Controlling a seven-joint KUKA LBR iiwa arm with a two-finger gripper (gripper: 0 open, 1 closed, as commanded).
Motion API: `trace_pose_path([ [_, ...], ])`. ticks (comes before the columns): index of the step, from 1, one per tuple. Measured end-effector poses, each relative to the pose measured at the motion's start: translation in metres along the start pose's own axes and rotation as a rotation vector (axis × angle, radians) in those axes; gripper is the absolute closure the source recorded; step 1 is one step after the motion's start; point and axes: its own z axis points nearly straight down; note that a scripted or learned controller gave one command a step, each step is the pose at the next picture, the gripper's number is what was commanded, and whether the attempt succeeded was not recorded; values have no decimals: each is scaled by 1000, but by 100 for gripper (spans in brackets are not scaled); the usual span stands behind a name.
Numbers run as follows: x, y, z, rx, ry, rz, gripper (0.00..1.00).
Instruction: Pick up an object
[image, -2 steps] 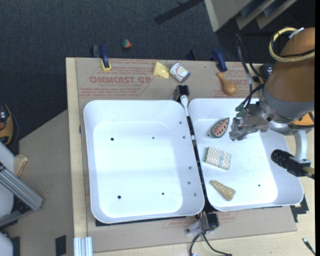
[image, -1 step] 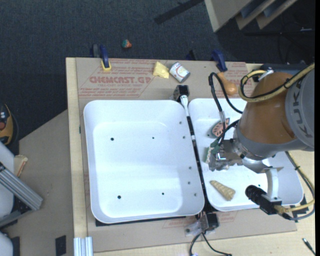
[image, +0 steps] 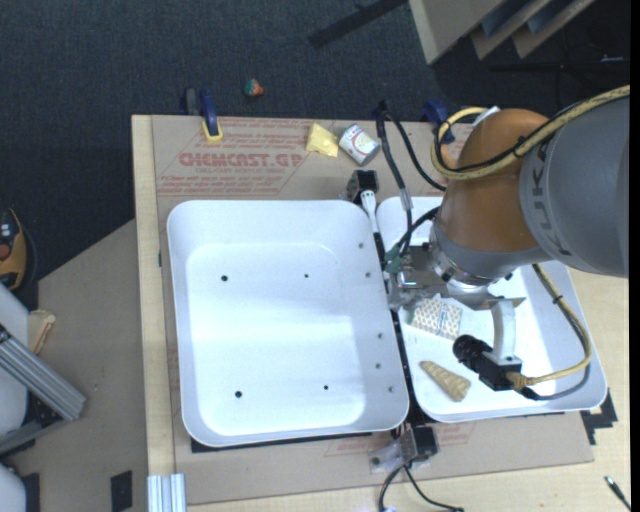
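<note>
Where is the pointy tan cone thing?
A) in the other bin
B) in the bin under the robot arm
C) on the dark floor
B: the tan cone lies inside the bin that the arm reaches over, just below a dotted white packet.

I log left bin (image: 200, 300) and right bin (image: 572, 318) side by side on bench (image: 145, 300). In right bin near left wall: packet (image: 438, 318), cone (image: 446, 380) just before it. Arm (image: 520, 190) above right bin. Scrap (image: 322, 140), small box (image: 357, 143) behind left bin.
</note>
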Motion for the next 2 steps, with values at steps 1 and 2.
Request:
trace_pose_path([
  [1, -45, 40, -28, -3, -2, 7, 100],
  [2, 17, 37, 1, 9, 3, -1, 100],
])
